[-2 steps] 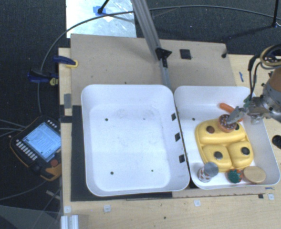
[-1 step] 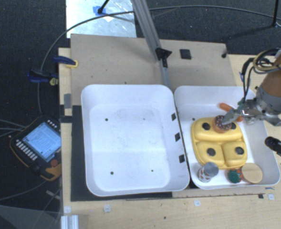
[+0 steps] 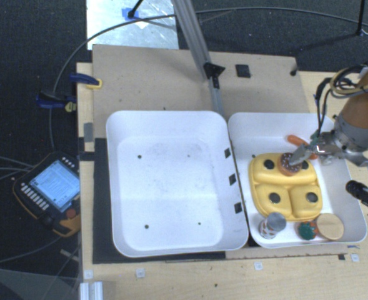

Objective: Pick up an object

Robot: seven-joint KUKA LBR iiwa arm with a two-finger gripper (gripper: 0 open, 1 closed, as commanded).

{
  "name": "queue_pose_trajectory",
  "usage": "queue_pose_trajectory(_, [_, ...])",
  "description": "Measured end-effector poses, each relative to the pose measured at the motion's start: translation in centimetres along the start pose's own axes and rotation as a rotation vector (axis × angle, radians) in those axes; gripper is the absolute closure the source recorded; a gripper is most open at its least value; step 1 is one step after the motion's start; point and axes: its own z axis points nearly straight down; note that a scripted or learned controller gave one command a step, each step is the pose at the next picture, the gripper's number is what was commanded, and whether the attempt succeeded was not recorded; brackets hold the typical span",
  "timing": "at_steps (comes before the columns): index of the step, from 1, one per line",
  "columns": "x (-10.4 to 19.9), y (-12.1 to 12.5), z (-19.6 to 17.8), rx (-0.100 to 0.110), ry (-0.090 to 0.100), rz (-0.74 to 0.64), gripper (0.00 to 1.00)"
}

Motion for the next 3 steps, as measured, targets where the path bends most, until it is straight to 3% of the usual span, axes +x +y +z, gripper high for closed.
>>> queue_pose_trajectory(1, [0.2,0.2,-1.3,-0.002,0.007,-0.003,1.0])
queue_pose_trajectory(3, [0.9,0.8,-11.7,0.002,0.0,-0.003,1.0])
